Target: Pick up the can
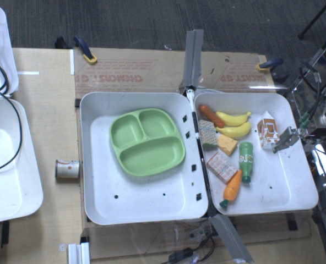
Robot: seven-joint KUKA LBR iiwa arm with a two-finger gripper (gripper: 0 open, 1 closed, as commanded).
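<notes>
Gripper (287, 138): low over the right bin (295, 199), beside the small carton (267, 132); whether its fingers are parted cannot be told. Arm: enters from the right edge, mostly out of frame. Can (68, 169): lying on its side on the bench (outside both bins), just left of the left bin (97, 202), well apart from the gripper. Green plate (147, 142): in the left bin.
</notes>
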